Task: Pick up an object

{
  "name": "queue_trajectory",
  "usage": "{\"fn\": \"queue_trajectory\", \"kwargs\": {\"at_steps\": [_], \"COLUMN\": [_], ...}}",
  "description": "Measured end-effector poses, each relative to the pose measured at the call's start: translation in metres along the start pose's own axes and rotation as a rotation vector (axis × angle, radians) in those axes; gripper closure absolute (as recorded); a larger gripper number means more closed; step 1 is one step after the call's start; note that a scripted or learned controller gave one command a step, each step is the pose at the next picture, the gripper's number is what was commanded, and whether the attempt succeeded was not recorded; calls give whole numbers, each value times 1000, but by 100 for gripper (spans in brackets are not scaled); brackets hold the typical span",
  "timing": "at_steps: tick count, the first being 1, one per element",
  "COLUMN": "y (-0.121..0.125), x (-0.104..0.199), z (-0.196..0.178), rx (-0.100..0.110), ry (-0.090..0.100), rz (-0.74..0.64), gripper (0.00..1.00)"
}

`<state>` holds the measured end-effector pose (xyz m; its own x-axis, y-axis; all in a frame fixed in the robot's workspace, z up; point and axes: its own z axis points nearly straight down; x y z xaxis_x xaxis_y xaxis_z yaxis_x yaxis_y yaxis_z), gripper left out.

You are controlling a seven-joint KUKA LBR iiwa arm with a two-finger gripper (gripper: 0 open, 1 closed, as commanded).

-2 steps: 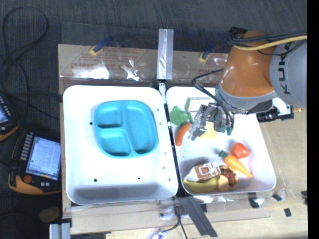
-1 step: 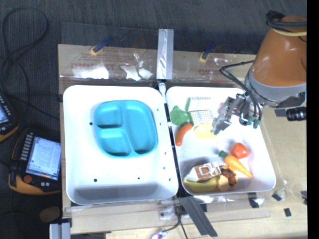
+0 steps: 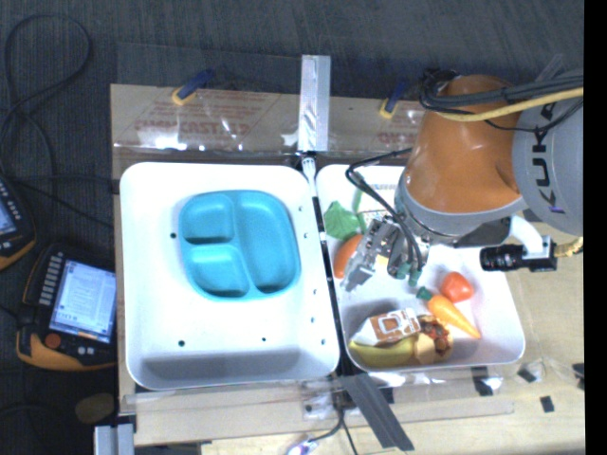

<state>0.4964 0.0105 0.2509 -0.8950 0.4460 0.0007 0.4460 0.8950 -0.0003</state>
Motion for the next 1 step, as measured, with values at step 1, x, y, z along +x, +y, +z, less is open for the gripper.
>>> {"fn": "queue_trajectory", "kwargs": {"at_steps": [1], "y": [4], "x": [-52], "z": [-54], "rx": [0], "ry": [-4], "rz": [187], "gripper": [100]}}
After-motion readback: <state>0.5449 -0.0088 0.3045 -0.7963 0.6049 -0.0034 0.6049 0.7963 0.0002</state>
